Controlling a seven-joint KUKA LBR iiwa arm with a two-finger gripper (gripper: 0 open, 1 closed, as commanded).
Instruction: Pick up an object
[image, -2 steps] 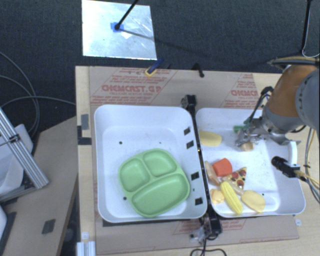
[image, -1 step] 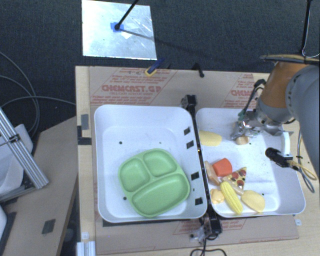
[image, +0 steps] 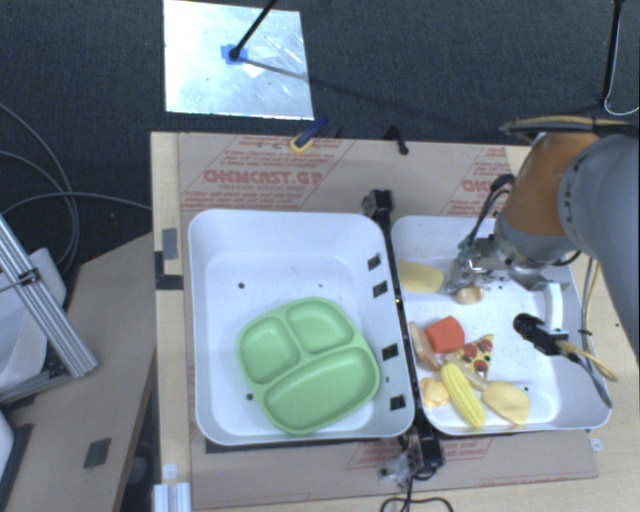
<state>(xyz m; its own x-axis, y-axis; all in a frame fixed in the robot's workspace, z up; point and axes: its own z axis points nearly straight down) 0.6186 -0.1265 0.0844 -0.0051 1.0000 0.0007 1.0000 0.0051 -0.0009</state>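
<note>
- Camera view, nearest first: a corn cob (image: 461, 392) and a yellow lump (image: 508, 401) lie on the near side of the red block (image: 446, 333), close by the near wall of the right bin (image: 497, 314). I don't expect trouble from them; they sit well apart from the jaws.
- A pizza slice (image: 479, 352) lies just beside the red block, on the arm's side. If the arm (image: 560, 205) drifts nearward as it lifts, I judge it could drag this packed pair along.
- Beyond the red block lies a small tan piece (image: 467, 295), which I take to be the pick. It looks small and rounded, so my main worry is that it squirts out sideways on closing, or gets pressed into the bin floor.
- A pale yellow piece (image: 420, 276) lies on the far side of the red block too, toward the divider. A wide grab might catch it as well.
- The jaws hang directly over the tan piece, which shows at their near edge, touching or very nearly. I cannot tell whether the jaws are open or closed, nor whether the piece sits between them.
</note>
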